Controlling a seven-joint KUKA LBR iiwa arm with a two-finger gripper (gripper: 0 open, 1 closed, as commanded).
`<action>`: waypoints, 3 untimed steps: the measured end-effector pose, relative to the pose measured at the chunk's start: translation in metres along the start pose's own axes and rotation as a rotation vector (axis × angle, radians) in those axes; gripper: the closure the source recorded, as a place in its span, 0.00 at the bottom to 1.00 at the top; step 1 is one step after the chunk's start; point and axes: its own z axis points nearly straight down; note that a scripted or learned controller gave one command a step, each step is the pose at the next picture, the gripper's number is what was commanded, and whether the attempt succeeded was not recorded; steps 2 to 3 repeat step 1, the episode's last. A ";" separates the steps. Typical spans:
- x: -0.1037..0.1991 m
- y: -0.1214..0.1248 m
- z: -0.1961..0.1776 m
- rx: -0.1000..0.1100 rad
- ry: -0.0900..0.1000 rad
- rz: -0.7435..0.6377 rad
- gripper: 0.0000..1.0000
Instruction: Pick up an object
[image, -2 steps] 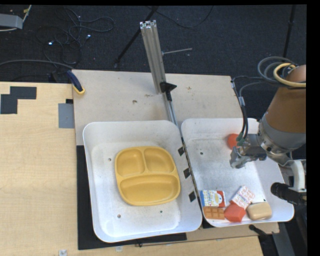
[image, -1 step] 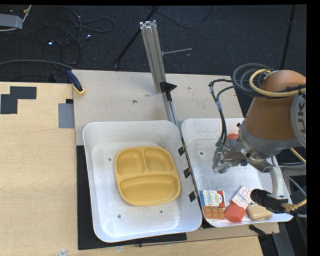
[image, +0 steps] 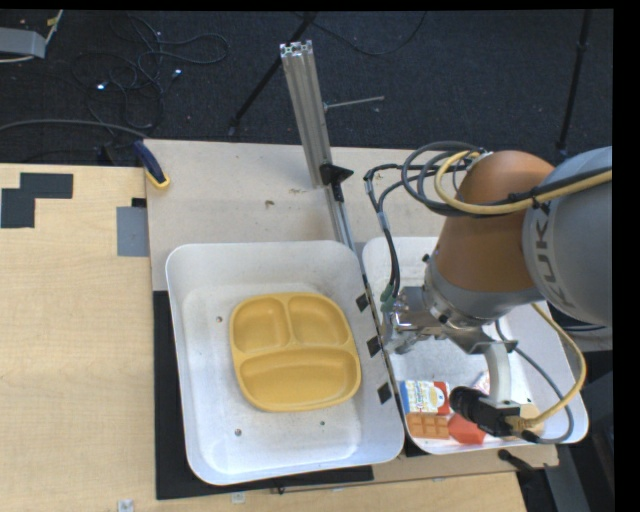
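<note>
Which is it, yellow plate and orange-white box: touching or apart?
Apart. The camera view shows the yellow plate in the left bin and the box in the right bin, with the bins' rims between them.

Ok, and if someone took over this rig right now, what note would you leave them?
The hand is low over the left side of the right bin; open or shut cannot be told, and nothing is seen held.
Things: yellow divided plate in the left bin; red-white-orange packet and small red item at the right bin's near edge.
Done: no pick visible.
Left: grasp one object and lift it.
</note>
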 end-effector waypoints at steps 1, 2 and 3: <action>0.056 0.005 0.014 0.000 -0.001 0.000 1.00; 0.056 0.005 0.014 0.000 -0.001 0.000 1.00; 0.056 0.005 0.014 0.000 -0.001 0.000 1.00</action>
